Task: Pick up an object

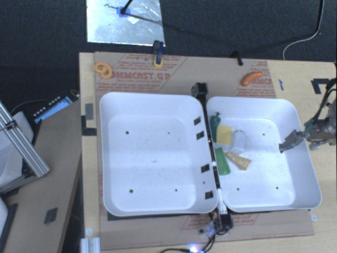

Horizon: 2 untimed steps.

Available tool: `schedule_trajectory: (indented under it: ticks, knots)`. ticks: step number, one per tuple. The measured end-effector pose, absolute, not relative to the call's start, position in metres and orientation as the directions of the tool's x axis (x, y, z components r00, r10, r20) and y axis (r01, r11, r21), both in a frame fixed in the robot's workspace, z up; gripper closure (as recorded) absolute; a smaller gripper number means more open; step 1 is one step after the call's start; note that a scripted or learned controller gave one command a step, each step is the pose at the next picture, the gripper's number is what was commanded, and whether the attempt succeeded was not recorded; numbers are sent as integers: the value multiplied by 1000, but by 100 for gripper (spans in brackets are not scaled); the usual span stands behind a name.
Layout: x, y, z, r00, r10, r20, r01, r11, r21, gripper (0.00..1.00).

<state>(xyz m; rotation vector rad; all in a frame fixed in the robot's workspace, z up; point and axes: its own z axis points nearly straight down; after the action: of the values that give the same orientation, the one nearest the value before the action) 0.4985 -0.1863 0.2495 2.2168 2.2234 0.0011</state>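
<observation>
1. Bench (295,78): pale board surface bearing two shallow white bins side by side, seen from above at a slant.
2. Left bin (113,141): white, with small dark dots on its floor.
3. Right bin (274,188): white, holding a cluster of small objects against its left wall.
4. Green object (223,163): long and narrow, lying along the left wall of the right bin, partly under the other items.
5. Yellow block (225,135): resting over the upper part of the green object.
6. Clear cup (239,140): just right of the yellow block, touching or nearly touching it.
7. Tan cone (238,161): lying on its side below the cup, its wide end pointing lower right.
8. Gripper (288,143): at the right rim of the right bin, well apart from the cluster; nothing sits between its fingers, and their spread cannot be told.
9. Orange sausage-shaped item (251,78): on the bench above the right bin.
10. Orange ring (103,69): on the bench above the left bin.
</observation>
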Motion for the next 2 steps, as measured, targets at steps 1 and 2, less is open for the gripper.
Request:
schedule_trajectory:
  ticks: [1,2]
  knots:
    - [495,-89,98,-11,1000,9,1000,11,-14,0]
    - [570,-114,84,-5,1000,-2,1000,5,6,0]
